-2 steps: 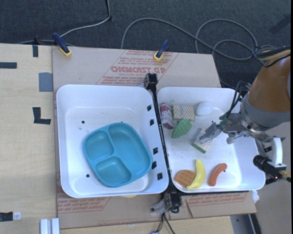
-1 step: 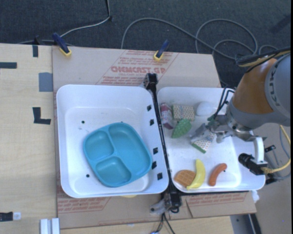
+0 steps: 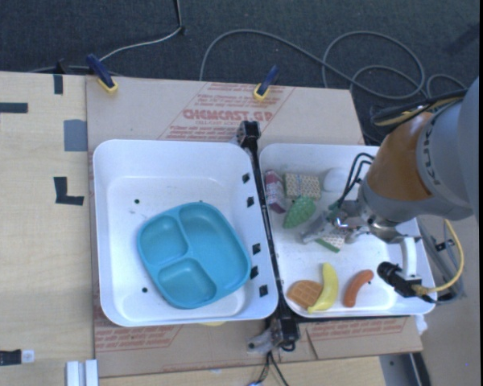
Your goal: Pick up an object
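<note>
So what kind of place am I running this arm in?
Probably a robotics lab test bench: two white bins clamped onto cardboard, toy food like a banana, and loose cables across dark carpet.

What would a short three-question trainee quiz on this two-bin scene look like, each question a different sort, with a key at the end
1. True or false: the blue divided plate lies in the left bin.
2. Multiple choice: which thing lies between the waffle and the sausage in the right bin? A) a red apple B) the yellow banana C) a spoon
3. Fill in: the gripper hangs over the ____ bin, beside the green toy.

Key: 1 true; 2 B; 3 right.
</note>
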`<control>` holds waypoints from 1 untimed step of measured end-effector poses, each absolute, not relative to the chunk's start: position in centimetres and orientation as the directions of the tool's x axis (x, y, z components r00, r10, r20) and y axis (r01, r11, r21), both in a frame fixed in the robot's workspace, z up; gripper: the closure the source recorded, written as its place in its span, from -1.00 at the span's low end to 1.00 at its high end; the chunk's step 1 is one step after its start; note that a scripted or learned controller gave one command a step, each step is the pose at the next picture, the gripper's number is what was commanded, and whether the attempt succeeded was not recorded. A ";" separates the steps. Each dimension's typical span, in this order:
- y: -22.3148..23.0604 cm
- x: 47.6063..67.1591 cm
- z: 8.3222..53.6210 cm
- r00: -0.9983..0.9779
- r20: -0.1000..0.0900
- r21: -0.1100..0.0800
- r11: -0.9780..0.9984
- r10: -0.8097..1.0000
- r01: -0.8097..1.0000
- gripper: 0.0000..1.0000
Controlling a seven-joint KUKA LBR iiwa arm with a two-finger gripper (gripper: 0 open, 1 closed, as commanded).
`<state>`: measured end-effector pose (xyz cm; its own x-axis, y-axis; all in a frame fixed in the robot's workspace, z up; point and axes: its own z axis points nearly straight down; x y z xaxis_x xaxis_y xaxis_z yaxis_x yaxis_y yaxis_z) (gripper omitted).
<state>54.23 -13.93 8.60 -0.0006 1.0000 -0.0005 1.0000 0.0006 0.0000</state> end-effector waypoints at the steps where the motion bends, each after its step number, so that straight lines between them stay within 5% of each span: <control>1: -14.1 54.3 9.6 0.000 -0.005 0.004 0.000 1.000 1.000 1.00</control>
<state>54.30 -14.08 9.61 0.0002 1.0000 -0.0047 1.0000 -0.0002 0.0038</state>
